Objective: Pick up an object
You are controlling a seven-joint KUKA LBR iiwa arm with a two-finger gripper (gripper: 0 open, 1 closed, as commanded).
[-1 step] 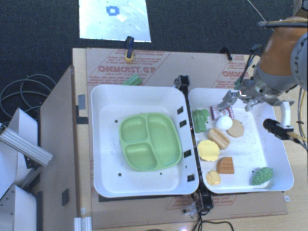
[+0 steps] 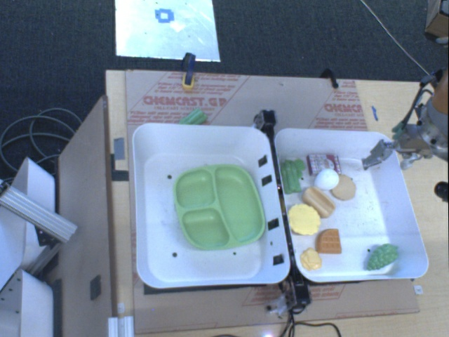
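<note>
The end effector (image 2: pixel 379 154), grip I cannot tell, hangs at the right bin's (image 2: pixel 407 216) one o'clock edge, and the crowded toy food at nine o'clock could make it grab badly.

The desk (image 2: pixel 210 93) is a tan board with red lettering printed across its far side. Two shallow white bins sit on it side by side, touching: the left bin (image 2: pixel 151 209) and the right bin (image 2: pixel 400 209). A yellow-and-black clamp (image 2: pixel 188 72) grips its far edge.

Grey metal end effector (image 2: pixel 379 154), orange-banded arm (image 2: pixel 440 97)
</note>
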